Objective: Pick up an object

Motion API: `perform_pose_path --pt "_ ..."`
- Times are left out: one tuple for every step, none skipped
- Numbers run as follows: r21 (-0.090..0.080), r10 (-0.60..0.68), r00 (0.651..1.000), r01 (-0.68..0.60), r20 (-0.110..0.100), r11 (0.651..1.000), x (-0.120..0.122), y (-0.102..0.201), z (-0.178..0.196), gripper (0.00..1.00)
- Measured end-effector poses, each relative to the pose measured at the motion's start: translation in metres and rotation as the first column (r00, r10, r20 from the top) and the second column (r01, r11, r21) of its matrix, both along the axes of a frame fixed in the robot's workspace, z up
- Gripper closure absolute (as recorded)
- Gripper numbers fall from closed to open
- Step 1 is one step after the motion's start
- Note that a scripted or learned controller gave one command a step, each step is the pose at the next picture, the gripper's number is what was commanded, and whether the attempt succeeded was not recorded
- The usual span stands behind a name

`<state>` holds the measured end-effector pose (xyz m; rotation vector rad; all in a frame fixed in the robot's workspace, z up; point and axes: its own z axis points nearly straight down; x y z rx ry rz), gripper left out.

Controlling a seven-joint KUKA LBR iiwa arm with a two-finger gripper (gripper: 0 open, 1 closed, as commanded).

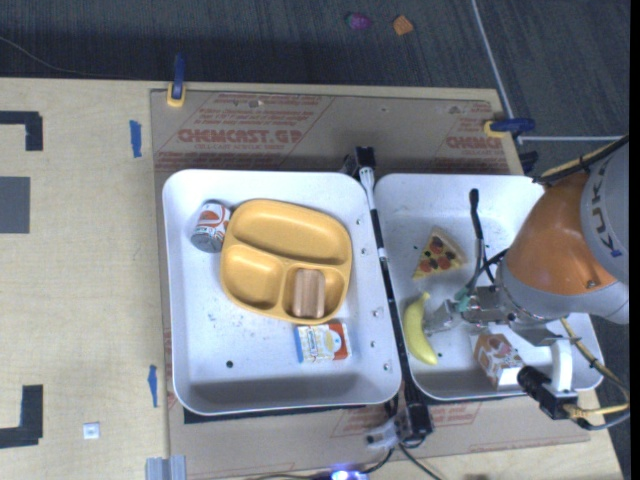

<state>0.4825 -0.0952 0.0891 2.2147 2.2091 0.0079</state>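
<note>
The right bin [500, 190] holds a yellow banana [418, 333] by its left wall, a toy pizza slice [439, 254] further back, and a small brown box [494, 356] near the front. My gripper [447, 314] is low in this bin, just right of the banana and left of the brown box. The grey arm with its orange band [560, 248] comes in over the bin's right half and hides part of the bin floor.
The left bin [190, 368] holds a yellow divided plate [270, 230] with a brown sausage [307, 293] in one compartment. A small can [209, 226] lies at the plate's back left. A little carton [322, 343] sits in front of the plate. A thin black cable [475, 223] hangs over the right bin.
</note>
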Motion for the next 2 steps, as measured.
perform_pose_path --pt "-0.012 -0.004 1.0 0.004 0.012 1.0 0.0024 -0.0045 0.0114 1.0" --pt "-0.012 -0.004 1.0 0.004 0.012 1.0 0.0023 -0.0044 0.0113 0.0"
